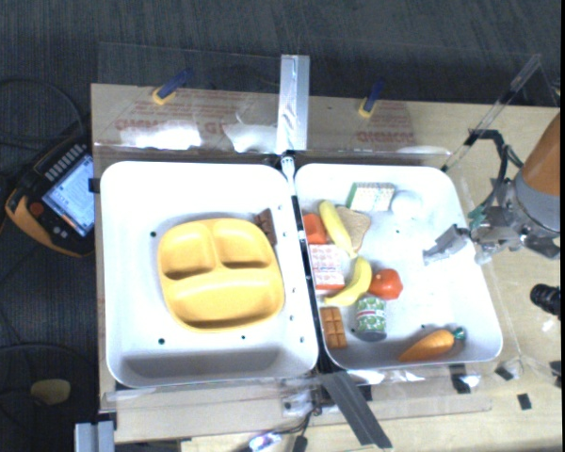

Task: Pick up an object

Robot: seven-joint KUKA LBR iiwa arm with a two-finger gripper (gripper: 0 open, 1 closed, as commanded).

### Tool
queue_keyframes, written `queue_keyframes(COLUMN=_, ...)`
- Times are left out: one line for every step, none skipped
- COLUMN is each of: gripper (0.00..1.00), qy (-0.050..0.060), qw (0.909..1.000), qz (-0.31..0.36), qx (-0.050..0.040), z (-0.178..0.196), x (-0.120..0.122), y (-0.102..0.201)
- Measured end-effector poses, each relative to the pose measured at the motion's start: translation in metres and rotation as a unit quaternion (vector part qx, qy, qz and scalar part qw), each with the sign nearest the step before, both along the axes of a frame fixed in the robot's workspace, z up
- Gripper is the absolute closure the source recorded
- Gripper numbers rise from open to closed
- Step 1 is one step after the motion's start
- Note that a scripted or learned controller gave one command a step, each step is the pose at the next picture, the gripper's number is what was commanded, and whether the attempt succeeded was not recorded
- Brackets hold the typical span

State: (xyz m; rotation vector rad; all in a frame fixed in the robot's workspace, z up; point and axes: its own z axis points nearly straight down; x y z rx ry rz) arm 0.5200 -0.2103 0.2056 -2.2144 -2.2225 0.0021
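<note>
The right bin holds a heap of toy food. On its left side lie two bananas, a red tomato, a small can, a red and white packet and a chocolate bar. At the back are a green box and a white ball. A carrot lies in the front right corner. My gripper hangs over the bin's bare right side, just inside its right rim. It is apart from every object, and nothing is seen in it.
A yellow compartment tray fills the middle of the left bin, and a small brown piece lies at the tray's back right corner. Cables and a handheld pendant lie left of the bench. A metal post stands behind the bins.
</note>
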Motion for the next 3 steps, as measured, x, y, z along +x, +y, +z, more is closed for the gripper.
queue_keyframes(gripper=0.0, qy=0.001, qw=0.998, qz=-0.063, qx=-0.0007, z=-0.084, x=0.015, y=0.044)
queue_keyframes(gripper=0.0, qy=-0.004, qw=0.9997, qz=-0.026, qx=-0.0041, z=-0.113, x=0.022, y=0.097)
queue_keyframes(gripper=0.0, qy=-0.011, qw=0.9995, qz=0.03, qx=-0.0035, z=-0.115, x=-0.023, y=0.083)
